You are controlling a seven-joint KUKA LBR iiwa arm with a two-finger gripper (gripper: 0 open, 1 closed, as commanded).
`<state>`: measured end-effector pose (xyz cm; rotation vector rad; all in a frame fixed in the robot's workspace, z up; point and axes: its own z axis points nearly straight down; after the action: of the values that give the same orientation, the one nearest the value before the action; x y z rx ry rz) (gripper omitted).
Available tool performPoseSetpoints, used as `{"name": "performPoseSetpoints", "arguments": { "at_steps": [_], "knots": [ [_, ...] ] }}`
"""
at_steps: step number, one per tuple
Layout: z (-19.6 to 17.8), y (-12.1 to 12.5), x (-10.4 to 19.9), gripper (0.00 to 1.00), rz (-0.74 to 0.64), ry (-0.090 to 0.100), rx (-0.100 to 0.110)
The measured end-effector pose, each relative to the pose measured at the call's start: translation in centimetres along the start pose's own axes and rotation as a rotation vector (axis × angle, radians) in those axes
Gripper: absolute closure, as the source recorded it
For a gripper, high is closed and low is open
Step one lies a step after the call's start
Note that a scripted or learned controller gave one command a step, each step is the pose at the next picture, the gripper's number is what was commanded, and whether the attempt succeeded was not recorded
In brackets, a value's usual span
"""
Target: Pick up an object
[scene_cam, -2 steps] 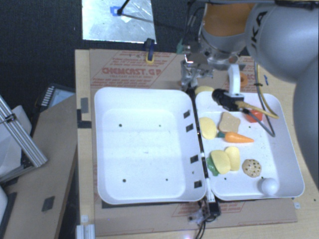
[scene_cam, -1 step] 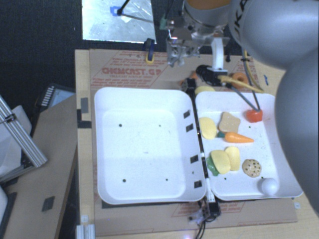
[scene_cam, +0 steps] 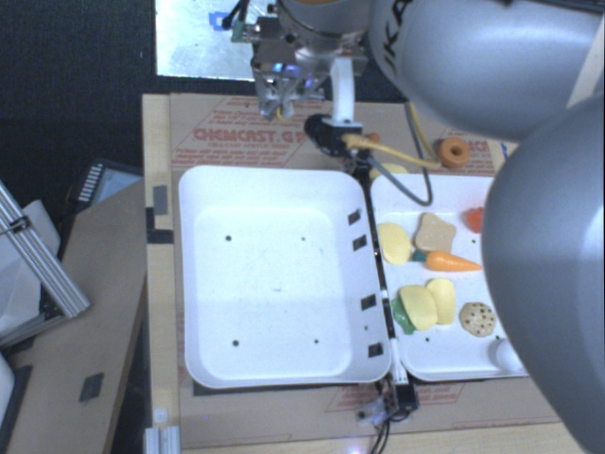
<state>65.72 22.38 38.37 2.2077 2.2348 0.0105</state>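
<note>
Right bin [scene_cam: 444, 372]: several toy food items lie on its floor. The carrot [scene_cam: 452, 263] lies with its long axis running left to right across the view, tip pointing right toward the arm's body and green stub at the left end. Just above it sits a bread slice [scene_cam: 435, 231], tilted slightly. Left of the carrot lies a pale yellow piece [scene_cam: 395, 244]. Lower down, two yellow pieces [scene_cam: 427, 305] lie side by side, the left one with a green edge, long axes roughly up-down in the view. A speckled cookie [scene_cam: 477, 319] lies to their right. A red item [scene_cam: 474, 219] shows at the arm's edge, mostly hidden.

Left bin [scene_cam: 203, 253]: white floor with small dark dots.

A donut [scene_cam: 455, 151] rests outside the bins on the cardboard sheet [scene_cam: 217, 130], which bears red print reading "CHEMCAST"; smaller lines are illegible.

Arm [scene_cam: 473, 55]: reaches in from the right, its large grey body covering the right bin's far side. Partial black lettering "K" shows on the casing. The gripper [scene_cam: 280, 97] hangs above the cardboard beyond the left bin's far rim. Cannot tell how its fingers stand.
</note>
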Motion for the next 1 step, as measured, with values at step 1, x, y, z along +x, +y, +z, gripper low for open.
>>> {"name": "performPoseSetpoints", "arguments": {
  "at_steps": [1],
  "knots": [
    [-3.33,1.22,1.11,1.00,0.007,-0.002,-0.001]
  ]
}}
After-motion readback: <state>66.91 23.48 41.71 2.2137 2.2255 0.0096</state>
